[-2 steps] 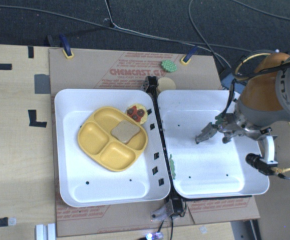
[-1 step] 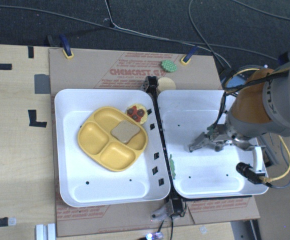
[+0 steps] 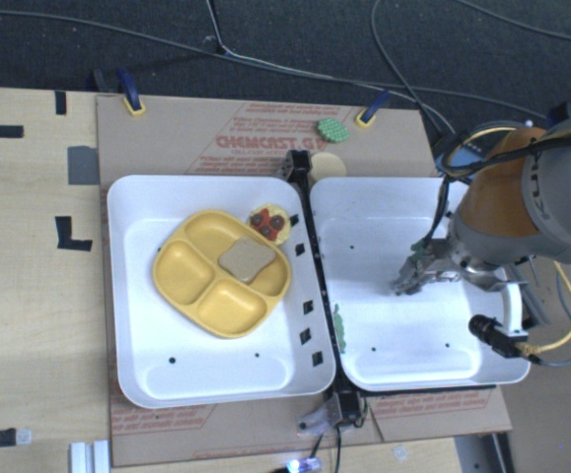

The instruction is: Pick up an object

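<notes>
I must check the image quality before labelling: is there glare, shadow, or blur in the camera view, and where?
In the camera view, light is even and soft; the white bins look bright but show no hard glare. A faint shadow lies beside the yellow tray. The end effector is small and slightly soft, so its fingers are hard to read. The bench edges tilt because the camera looks down at a slant.
</notes>
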### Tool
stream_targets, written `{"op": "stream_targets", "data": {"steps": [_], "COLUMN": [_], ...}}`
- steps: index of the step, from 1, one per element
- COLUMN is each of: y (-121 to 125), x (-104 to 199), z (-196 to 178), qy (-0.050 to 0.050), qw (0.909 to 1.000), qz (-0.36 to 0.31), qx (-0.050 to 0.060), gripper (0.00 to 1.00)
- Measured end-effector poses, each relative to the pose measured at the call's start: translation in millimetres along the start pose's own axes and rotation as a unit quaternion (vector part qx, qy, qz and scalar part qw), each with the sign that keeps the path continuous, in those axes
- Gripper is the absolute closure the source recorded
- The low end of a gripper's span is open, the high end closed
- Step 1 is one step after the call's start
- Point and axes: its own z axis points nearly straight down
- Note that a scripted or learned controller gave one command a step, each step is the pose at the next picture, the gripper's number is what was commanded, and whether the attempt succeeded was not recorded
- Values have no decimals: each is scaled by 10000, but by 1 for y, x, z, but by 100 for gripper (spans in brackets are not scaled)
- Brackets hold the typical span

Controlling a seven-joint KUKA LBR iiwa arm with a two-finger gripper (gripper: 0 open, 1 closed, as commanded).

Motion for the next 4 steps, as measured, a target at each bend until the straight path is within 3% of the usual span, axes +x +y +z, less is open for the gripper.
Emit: {"op": "stream_targets", "data": {"steps": [2, 3, 4], "y": [15, 16, 27], "x": [2, 2, 64], "z": [-121, -152, -142], "qy": [-15, -10, 3], "qw": [10000, 10000, 10000], "qz": [3, 4, -23], "qx": [-42, -24, -8], "gripper": [100, 100, 100]}}
